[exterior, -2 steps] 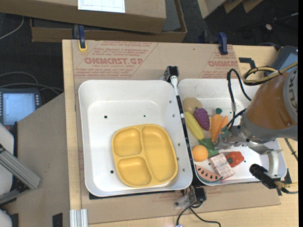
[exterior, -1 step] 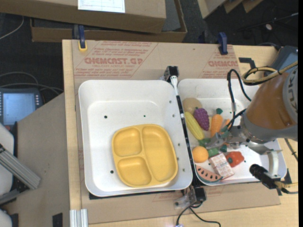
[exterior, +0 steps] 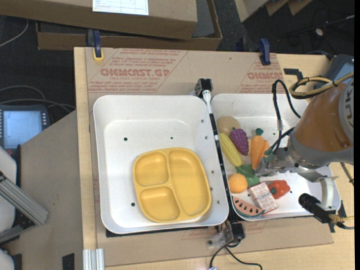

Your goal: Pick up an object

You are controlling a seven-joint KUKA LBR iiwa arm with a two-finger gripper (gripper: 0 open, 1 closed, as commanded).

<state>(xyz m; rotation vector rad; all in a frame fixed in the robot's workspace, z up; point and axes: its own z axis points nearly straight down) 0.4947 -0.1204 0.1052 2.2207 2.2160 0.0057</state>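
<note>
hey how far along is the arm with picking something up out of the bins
Done: the arm has reached over the right bin, and its pincer sits low among the toy food, beside the carrot and above the tomato. In hand: nothing visibly gripped; the fingers are too hidden to judge. Left: grasp and lift an item. The yellow tray in the left bin holds nothing.

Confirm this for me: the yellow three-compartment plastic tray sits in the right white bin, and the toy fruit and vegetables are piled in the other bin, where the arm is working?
Not quite. The camera view shows the yellow three-compartment plastic tray in the left white bin, not the right. The toy fruit and vegetables, such as the orange toy carrot and purple toy grapes, lie in the right white bin, where the arm is working.
</note>
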